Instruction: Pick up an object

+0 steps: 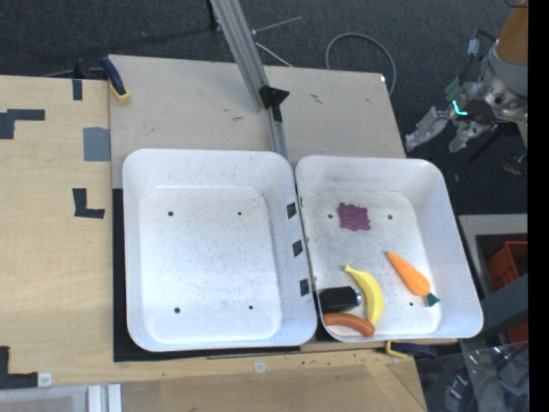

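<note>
Nearest, in the right bin [446,196], a red sausage [349,324] lies crosswise beside a black block [338,299]. A banana [367,292] curves upright; a carrot [409,275] angles, tip far-left. Beyond, purple grapes [353,216]. The gripper [446,130] hovers outside, fingers spread, holding nothing.

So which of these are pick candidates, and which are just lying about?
Pick candidates, all in the right bin:
banana
carrot
purple piece
black block
red-orange sausage-shaped piece

Just lying about:
left bin
clamp
metal rail
cable loop
</note>
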You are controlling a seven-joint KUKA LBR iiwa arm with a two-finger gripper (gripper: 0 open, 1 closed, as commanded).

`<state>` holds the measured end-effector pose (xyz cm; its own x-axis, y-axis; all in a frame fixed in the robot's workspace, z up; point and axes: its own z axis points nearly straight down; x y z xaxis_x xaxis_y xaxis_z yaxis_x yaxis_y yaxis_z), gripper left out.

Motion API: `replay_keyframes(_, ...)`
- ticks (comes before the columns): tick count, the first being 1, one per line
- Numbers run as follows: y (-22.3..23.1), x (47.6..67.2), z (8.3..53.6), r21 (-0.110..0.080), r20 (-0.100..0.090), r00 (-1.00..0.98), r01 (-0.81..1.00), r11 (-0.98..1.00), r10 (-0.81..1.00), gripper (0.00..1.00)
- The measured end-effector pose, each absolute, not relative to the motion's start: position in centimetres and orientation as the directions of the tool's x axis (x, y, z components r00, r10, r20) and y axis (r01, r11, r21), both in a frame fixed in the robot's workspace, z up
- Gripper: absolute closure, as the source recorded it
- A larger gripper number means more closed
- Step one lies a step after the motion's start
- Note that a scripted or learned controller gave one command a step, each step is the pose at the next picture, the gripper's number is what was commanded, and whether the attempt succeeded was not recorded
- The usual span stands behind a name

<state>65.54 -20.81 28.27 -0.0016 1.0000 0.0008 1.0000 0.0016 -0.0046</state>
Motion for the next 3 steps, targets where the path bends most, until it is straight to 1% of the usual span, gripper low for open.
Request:
replay_keyframes(1,-20.8,65.6,28.5,-0.001,-0.001,-0.003,1.000,0.003,1.000,0.00)
replay_keyframes(2,-20.0,65.2,23.0,-0.001,-0.002,-0.002,1.000,0.002,1.000,0.00)
replay_keyframes(3,-20.3,65.7,18.4,-0.005,0.000,-0.003,1.000,0.003,1.000,0.00)
